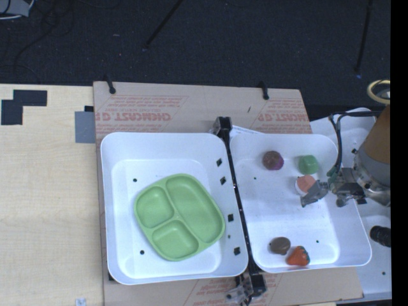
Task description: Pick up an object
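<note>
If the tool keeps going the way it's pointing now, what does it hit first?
The tool points toward the view's left, and the pinkish-orange object lies right at its tip, so likely that first. Height above the right bin is unclear, so it might pass over it.

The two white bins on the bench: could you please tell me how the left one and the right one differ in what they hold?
The left bin holds one large item, a green divided plate; the right bin holds several small pieces: a dark purple one, a green one, a pink one, a brown one and a red one. The hand is over the right bin, not the left bin. Both are shallow and white.
</note>
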Robot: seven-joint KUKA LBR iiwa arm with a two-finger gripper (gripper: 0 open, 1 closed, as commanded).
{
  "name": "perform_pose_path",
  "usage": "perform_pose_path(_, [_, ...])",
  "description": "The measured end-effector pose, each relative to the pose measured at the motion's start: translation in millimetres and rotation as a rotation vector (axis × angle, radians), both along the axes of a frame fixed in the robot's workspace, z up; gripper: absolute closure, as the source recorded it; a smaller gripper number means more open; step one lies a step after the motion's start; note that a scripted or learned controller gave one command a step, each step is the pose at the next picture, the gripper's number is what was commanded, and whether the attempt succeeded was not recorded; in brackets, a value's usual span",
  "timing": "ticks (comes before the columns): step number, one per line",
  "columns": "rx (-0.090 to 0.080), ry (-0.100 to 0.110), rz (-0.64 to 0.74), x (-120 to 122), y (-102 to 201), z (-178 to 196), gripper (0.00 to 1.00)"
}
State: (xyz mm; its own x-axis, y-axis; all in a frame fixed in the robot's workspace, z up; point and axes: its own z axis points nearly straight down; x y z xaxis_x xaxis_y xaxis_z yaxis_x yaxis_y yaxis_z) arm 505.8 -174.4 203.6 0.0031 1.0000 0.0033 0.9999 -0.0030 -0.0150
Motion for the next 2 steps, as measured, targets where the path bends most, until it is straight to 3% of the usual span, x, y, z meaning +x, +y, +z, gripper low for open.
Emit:
perform_pose_path(1, [-0.003, -0.013, 0.003, 3, 0, 7, 0.00])
perform_pose_path(2, [-0.001, -0.009, 0.003, 12, 0, -44, 0.00])
